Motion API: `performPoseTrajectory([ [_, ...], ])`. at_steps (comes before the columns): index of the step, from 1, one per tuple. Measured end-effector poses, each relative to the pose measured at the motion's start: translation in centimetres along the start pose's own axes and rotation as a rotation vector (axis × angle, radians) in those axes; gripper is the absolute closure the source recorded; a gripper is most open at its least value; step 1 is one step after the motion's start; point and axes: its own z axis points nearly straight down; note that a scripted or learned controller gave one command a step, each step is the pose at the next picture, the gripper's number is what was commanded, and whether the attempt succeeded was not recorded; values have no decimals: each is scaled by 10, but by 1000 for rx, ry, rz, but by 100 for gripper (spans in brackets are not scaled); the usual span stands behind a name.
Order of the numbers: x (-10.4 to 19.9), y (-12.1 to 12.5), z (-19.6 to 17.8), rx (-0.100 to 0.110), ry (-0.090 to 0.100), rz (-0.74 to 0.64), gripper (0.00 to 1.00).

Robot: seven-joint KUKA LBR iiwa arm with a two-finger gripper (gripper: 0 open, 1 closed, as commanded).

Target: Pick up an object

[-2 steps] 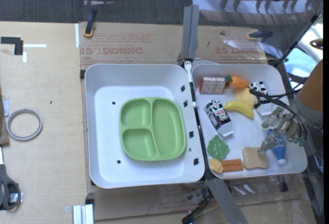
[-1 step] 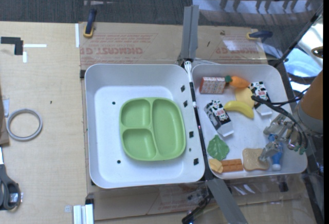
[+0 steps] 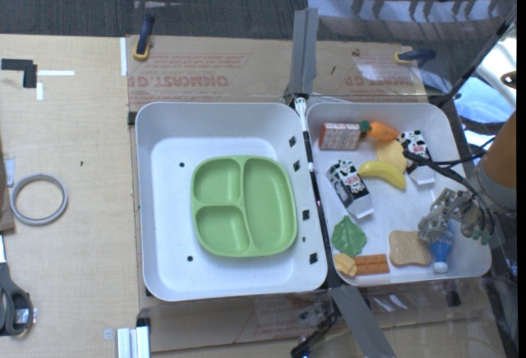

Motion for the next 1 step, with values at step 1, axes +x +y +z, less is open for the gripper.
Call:
performPoseTrajectory([
  [1, 0, 0, 0, 0, 0, 0, 0],
])
